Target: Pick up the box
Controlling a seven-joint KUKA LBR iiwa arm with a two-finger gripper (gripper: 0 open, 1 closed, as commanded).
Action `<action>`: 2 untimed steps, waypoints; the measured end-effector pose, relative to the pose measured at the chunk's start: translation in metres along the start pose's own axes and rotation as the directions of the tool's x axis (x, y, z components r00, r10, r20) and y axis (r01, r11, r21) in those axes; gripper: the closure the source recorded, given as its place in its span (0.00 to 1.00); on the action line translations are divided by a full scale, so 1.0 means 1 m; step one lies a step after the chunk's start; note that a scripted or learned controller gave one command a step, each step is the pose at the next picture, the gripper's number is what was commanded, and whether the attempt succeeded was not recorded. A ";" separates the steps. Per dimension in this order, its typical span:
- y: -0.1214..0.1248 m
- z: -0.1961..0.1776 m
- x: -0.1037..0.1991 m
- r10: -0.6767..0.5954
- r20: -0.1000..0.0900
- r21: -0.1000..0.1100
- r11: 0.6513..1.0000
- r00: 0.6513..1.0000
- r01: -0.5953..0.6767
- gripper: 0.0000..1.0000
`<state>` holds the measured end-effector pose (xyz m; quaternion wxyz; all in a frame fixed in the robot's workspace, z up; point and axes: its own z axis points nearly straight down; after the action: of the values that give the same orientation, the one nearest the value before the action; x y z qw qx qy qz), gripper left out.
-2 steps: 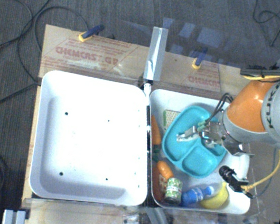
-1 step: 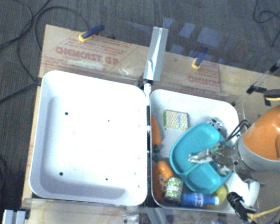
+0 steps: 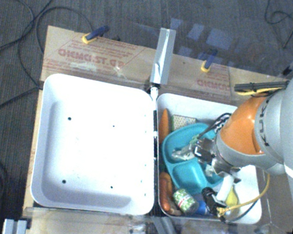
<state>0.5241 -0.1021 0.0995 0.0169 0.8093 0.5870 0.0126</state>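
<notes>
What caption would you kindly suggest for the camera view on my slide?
KUKA arm reaches into the cluttered right bin above a blue container; left bin alongside.

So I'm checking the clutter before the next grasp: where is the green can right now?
The green can lies in the right bin, near its front edge, just below the blue container and beside an orange carrot-like piece on the camera view's left.

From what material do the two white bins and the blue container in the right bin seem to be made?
The two white bins, left and right, look like moulded plastic: smooth, slightly glossy, with rounded corners and rims. The blue container also looks like plastic, thin and shiny, with a soft highlight on its uniformly coloured wall. Neither can be confirmed from appearance alone.
</notes>
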 end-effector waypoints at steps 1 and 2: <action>-0.023 0.004 -0.021 0.399 0.000 0.007 0.917 0.917 -0.399 0.00; -0.013 0.004 -0.047 0.447 -0.007 0.017 0.895 0.895 -0.447 0.00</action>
<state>0.4971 -0.1431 0.0945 0.0046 0.9224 0.3858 0.0160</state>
